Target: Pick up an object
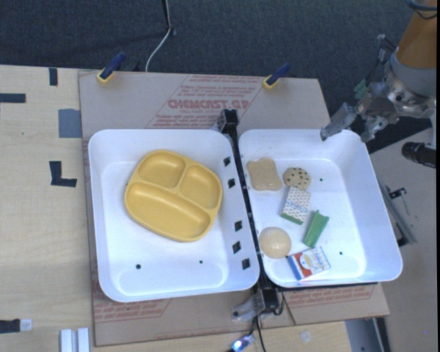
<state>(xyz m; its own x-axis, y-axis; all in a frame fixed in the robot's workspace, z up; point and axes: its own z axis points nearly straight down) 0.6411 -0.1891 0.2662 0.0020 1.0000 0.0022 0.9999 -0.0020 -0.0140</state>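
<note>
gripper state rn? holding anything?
Gripper: open, holding nothing, above the right bin's far right corner.

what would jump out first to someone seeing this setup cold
The yellow divided plate in the left bin draws the eye first. Next come the small items in the right bin: a cookie, a green block, a round bun. The gripper hangs over that bin's far right corner.

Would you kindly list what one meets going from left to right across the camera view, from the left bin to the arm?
Left bin → yellow divided plate → toast slice → chocolate-chip cookie → green block → gripper, above the right bin's far right corner.
</note>
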